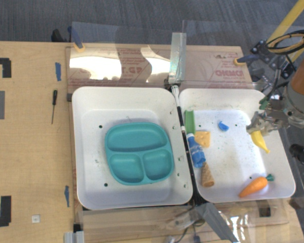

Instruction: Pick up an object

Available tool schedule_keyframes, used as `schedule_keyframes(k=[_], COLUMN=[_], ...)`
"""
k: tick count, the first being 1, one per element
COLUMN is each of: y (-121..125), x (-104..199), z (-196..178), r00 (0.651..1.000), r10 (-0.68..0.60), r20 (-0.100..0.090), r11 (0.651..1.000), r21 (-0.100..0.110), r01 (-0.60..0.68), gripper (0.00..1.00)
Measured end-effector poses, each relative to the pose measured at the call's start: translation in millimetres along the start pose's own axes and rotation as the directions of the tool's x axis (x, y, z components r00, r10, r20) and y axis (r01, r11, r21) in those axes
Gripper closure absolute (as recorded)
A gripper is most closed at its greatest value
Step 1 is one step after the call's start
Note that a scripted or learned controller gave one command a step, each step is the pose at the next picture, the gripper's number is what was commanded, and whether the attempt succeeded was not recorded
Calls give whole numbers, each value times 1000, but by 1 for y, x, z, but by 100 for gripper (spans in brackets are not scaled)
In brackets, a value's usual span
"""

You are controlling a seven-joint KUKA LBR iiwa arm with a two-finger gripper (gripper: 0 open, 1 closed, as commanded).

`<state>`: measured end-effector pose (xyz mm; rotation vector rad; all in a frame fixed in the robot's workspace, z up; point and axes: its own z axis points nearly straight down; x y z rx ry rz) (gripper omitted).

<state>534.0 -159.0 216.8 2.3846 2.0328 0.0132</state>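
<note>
The pincer (259, 129) sits at the right bin's (228, 186) far right edge, and we see a yellow banana-shaped toy (262, 140) clamped between its fingers, hanging just above the bin floor. We judge the grasp made and the lift in hand; next we need a straight rise without slipping.

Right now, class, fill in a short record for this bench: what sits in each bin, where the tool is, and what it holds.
left bin: one teal divided plate, three compartments
right bin: green stick, blue bottle, yellow wedge, small blue piece, brown cone, toy carrot
tool: at right bin's far right side
in tool: yellow banana-like toy, its lower end pointing down
</note>
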Motion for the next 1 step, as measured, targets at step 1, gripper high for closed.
schedule_keyframes(k=[1], y=[22], x=[38], z=[-13], r00=[963], r10=[-270], r20=[-1], r11=[963], r21=[8], r01=[270], gripper=[100])
